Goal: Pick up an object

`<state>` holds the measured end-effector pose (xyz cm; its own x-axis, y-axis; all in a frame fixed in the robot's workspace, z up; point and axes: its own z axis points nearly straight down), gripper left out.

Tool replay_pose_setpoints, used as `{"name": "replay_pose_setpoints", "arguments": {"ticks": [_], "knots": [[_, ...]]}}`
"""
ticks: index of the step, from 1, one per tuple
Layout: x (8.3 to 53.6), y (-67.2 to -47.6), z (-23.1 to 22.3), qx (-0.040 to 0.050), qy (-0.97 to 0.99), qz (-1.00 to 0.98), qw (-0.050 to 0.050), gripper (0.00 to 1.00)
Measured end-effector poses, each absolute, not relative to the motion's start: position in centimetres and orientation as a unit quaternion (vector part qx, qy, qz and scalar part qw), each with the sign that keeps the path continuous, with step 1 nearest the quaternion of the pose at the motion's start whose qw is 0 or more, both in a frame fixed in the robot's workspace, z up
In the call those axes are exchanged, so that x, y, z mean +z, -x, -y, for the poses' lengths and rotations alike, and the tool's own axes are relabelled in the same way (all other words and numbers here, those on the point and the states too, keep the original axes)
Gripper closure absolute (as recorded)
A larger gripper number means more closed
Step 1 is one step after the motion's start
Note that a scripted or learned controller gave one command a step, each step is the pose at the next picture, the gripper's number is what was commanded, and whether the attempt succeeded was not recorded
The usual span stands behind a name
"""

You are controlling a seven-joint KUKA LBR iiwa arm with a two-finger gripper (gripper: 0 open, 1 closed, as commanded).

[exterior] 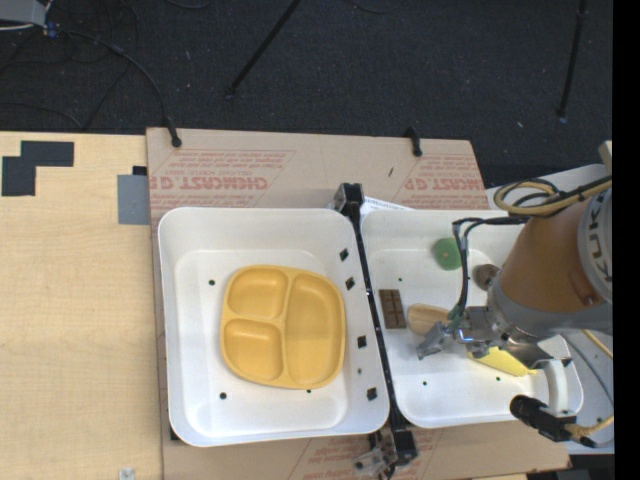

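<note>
Grey two-finger gripper (437,342) low in right white bin (420,413), finger state unclear; tan wooden piece (427,318) just beside.

Looked like robotics lab: cardboard-lined bench (300,173), dark carpet (330,58) strewn with cables (110,48), tripod legs (275,28), taped markers (40,163).

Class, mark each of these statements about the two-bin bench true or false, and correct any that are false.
1. The yellow divided plate lies in the left bin. True.
2. A green round object sits in the left bin. False: it is in the right bin.
3. The hand is over the right bin. True.
4. The plate has a single compartment. False: it is divided into three.
5. A small dark brown block lies in the right bin near the divider. True.
</note>
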<state>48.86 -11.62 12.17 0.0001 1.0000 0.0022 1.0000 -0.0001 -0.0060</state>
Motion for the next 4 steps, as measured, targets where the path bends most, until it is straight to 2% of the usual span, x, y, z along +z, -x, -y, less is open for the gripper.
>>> {"name": "replay_pose_setpoints", "arguments": {"ticks": [1,2,4], "knots": [[8.7,-48.8,11.6,0.0011,0.707,0.707,0.003,0.00],[9.8,-48.9,11.6,0.0005,0.708,0.706,0.002,1.00],[20.6,-48.7,11.5,0.0009,0.707,0.708,0.001,1.00]]}}
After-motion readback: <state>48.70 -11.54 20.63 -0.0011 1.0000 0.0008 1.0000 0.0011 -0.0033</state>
